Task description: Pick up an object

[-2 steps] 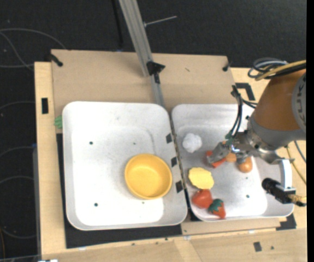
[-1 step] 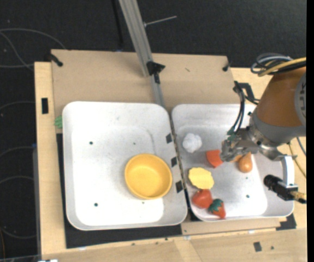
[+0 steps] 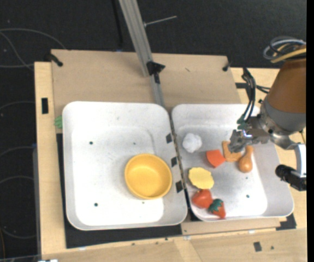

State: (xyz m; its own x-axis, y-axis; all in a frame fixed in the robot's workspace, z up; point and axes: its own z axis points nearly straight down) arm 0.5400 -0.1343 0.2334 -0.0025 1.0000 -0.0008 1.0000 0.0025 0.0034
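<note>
Pincer (image 3: 236,144) low over orange pear-shaped toy (image 3: 245,161) in right bin (image 3: 277,201); finger state unclear; likely slip off rounded side.

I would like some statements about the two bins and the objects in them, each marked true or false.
1. The yellow bowl sits in the left bin. True.
2. The right bin holds several objects. True.
3. The white crumpled object lies in the left bin. False: it lies in the right bin, near its left wall.
4. The end effector is above the yellow bowl. False: it is over the right bin, near the orange pieces.
5. The red object with a green part lies near the right bin's front edge. True.
</note>
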